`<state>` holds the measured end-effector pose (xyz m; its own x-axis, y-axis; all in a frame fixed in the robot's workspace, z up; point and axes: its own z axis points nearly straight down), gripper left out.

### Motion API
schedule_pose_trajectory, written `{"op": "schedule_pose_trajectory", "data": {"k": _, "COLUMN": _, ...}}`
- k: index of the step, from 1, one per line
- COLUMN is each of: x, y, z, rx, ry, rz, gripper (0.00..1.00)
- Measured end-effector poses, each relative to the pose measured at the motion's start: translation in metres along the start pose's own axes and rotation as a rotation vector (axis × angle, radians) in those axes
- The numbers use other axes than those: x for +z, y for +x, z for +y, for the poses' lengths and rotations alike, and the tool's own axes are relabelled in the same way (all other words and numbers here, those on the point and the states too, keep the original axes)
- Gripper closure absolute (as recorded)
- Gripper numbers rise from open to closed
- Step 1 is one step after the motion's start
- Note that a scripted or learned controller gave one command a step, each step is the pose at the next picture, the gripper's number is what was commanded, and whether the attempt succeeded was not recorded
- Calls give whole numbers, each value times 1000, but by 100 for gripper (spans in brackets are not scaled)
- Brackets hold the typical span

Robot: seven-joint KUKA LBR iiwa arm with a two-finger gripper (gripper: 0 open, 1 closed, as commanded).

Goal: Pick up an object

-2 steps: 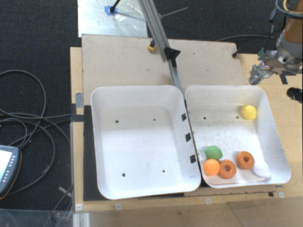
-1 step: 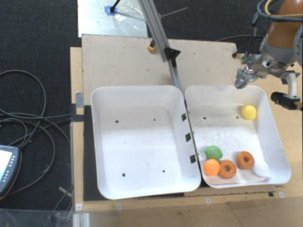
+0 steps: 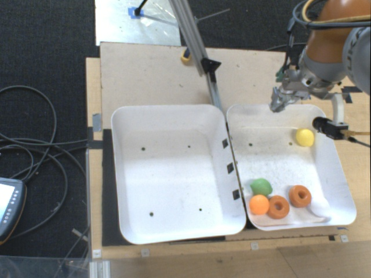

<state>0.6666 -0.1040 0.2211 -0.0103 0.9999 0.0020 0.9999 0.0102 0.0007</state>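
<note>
The end effector (image 3: 280,104) is seen over the right bin's (image 3: 336,172) far edge (finger state cannot be told), near a yellow ball (image 3: 304,136).

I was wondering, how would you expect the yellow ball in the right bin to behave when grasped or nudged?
The yellow ball looks round and smooth, so it would probably roll if nudged. It lies alone, apart from the other items, so nothing would stop it before the right bin wall. It may slip from a pinch.
</note>
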Motion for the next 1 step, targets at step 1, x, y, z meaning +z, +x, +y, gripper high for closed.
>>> {"op": "schedule_pose_trajectory", "data": {"k": 1, "x": 7, "y": 58, "z": -4, "rx": 0, "ry": 1, "rz": 1, "gripper": 100}}
